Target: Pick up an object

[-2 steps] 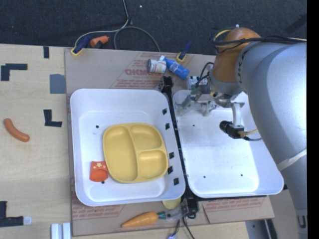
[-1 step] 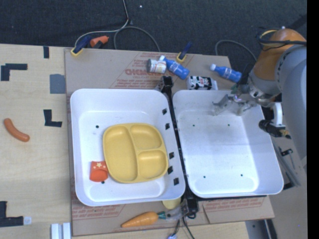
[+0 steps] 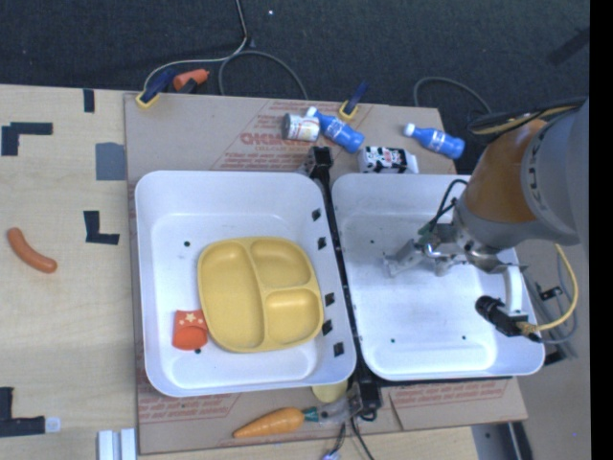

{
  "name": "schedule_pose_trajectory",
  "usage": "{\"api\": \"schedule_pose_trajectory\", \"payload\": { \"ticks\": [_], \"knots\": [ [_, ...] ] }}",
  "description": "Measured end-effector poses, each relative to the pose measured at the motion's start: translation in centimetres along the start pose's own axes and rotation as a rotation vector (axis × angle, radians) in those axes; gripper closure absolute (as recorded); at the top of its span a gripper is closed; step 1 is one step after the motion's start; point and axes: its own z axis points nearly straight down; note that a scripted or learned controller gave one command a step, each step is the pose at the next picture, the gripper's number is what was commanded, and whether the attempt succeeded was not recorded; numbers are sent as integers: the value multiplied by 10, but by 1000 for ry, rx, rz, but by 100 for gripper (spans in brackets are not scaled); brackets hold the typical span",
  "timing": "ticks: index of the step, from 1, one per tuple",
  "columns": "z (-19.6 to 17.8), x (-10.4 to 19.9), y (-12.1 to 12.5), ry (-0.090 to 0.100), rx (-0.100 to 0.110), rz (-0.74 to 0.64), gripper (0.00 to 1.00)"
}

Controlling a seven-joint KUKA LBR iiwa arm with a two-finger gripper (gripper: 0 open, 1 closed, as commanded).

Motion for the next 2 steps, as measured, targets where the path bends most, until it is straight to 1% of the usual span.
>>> {"api": "schedule_pose_trajectory", "payload": {
  "ticks": [1,2],
  "knots": [
    [2,41,59,-1,-1,-4,0],
    [3,62,106,1,1,-3,0]
  ]
}}
